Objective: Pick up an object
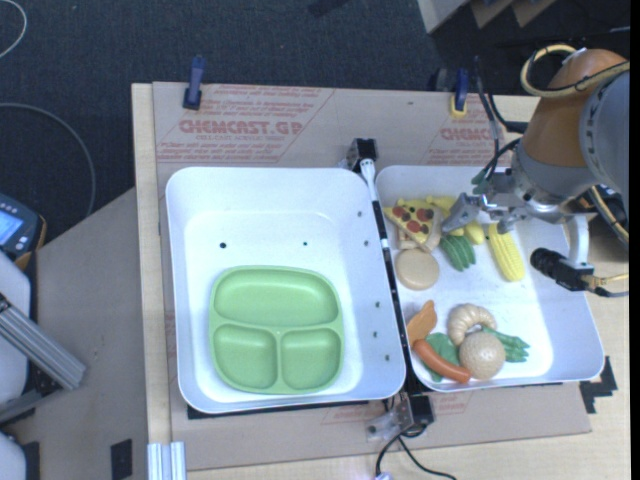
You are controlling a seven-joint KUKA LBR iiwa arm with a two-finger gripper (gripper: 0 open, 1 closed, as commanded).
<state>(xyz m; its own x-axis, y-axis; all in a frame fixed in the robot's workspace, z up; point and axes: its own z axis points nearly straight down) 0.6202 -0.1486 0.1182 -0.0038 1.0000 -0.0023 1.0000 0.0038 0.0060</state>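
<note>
Your bench [250,128] carried cardboard printed "CHEMCAST", partly hidden under two white bins, the left bin [190,298] holding a green divided tray [277,328]. In the right bin [570,338], the hand [478,211] sat low over toy food, the green pepper [458,250] just below it and the corn [507,253] beside. Whether it was spread or pinching, you couldn't tell.

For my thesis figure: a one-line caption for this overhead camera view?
KUKA arm's hand hovers over toy food in the right bin, near the pizza slice; a green divided tray sits in the left bin.
</note>
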